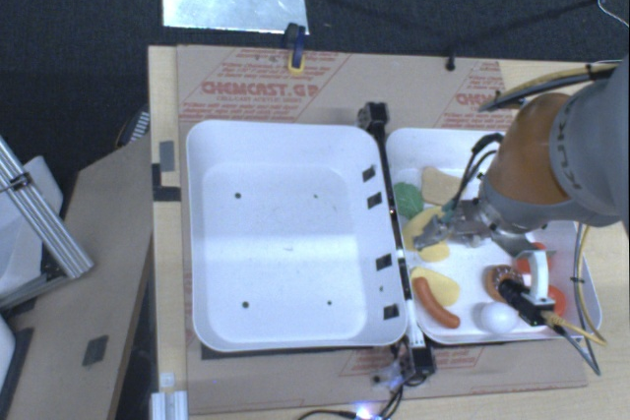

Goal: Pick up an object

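Jaws [440, 224] low in right bin [448, 145], at bin's left part; opening cannot be told, tips blur into yellow piece [425, 223] beneath; contact or hold unclear. Arm [551, 162] covers bin's upper right. Around jaws: green item [409, 198] just up-left, pale wedge [440, 183] above, another yellow piece [433, 252] just below. Nearer front rim: sausage [435, 301] beside yellow lump [442, 285], white egg [496, 317], brown ring [497, 278]. Left bin [281, 141] alongside on worktop [325, 79].
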